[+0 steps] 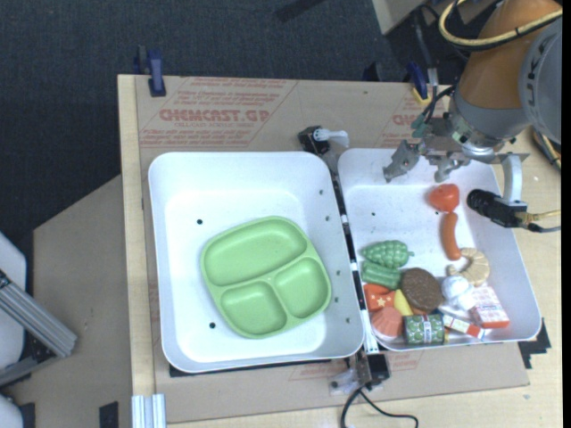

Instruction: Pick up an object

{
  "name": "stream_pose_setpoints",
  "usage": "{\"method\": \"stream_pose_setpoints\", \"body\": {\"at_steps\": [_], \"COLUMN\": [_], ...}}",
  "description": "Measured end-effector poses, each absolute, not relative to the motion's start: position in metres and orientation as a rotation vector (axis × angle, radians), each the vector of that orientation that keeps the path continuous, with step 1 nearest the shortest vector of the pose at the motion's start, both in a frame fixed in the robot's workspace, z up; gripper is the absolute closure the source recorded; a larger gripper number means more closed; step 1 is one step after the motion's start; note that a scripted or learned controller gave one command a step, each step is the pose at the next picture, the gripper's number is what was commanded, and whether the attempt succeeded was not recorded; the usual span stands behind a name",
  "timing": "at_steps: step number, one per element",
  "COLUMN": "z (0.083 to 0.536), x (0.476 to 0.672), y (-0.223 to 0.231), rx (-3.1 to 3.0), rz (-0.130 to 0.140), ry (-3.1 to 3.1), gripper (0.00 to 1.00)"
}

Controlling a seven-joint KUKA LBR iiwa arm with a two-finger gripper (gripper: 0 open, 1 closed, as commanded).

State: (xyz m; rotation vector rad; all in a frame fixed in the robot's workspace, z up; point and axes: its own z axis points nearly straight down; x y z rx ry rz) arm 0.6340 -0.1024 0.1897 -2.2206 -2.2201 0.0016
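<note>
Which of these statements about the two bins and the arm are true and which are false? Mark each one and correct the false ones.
1. The green divided plate lies in the left bin. True.
2. The gripper holds the orange sausage. False: the sausage lies on the floor of the right bin, apart from the gripper.
3. The toy foods are heaped in the left bin. False: they sit in the right bin, mostly at its near end.
4. The red tomato lies just beyond the sausage's far end. True.
5. The plate has three compartments. True.
</note>
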Motion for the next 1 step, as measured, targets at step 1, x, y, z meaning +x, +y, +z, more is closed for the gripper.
{"method": "stream_pose_setpoints", "body": {"at_steps": [1], "z": [0.198], "x": [0.6449], "y": [-0.1622], "rx": [-2.23], "rz": [-0.001], "ry": [-2.221], "gripper": [0.0]}}
